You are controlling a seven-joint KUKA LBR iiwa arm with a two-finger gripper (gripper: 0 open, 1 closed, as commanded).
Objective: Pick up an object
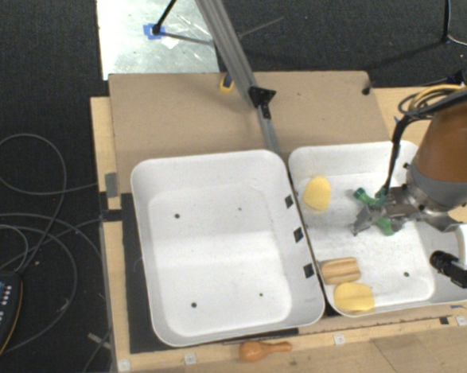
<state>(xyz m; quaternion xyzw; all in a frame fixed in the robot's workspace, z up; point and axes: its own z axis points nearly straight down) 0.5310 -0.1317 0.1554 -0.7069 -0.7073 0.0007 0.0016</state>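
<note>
- Camera view: the pincer [366,216] sits low in the right white bin [339,157], apparently to grab the small green plastic object [376,211]; whether it pinches it, I cannot tell.
- Yellow rounded toy [317,192] lies near.

text: none legible | labels: none | brands: none | numbers: 0 readable

1 fixed overhead view, slanted down over both bins [216,163]
</note>
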